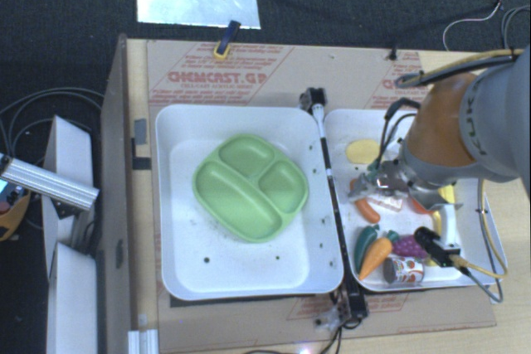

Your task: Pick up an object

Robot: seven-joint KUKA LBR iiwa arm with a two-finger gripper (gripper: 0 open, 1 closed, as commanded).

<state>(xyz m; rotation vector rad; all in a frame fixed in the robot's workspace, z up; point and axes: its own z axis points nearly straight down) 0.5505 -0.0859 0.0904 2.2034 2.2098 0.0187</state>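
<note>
My gripper (373, 183) is down inside the right bin (336, 147), near its left side. Just below it lies a small orange-red sausage-shaped piece (366, 210). A flat yellow piece (362, 151) rests a little above the gripper. Toward the bin's front lie a green pepper (363, 240), an orange carrot (376, 255), purple grapes (407, 244) and a small can with a red label (404, 269). A yellow piece (449, 194) peeks out behind the wrist, partly hidden by the arm. Nothing visible sits in the gripper.
The left bin (191, 261) holds a green divided plate (250, 186) at its middle. A black-edged ridge (329, 178) separates the two bins. The grey arm with its orange band (452, 128) covers the right bin's upper right part.
</note>
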